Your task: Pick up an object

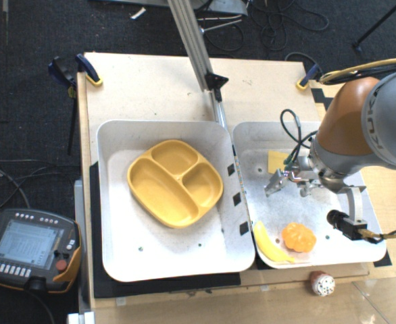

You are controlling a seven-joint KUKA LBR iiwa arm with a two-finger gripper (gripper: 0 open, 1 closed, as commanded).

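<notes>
In the right bin: claw [289,181] hangs low over the bare middle of the floor, arm [360,123] coming in from the right of the frame
Claw state: fingers spread a little, nothing between them
Step in hand: by my reading the approach, no grasp made yet
Nearest targets: orange [299,237] at lower centre of the right bin [249,137], well below the claw in the frame; banana [269,246] just left of it, along the bin's lower left rim, apparently touching the orange
Also near: yellow card [277,160] lying flat just above the claw, likely hard to pinch
Next move calls for: shifting toward the lower edge of the frame until centred over the orange, then going down with fingers wide enough to straddle it
Left bin [117,248]: one tray [176,181], yellow, three compartments, near the middle
Count: two bins, one tray, one orange, one banana, one card
On the counter [144,86]: one small ball [323,283] below the right bin
</notes>
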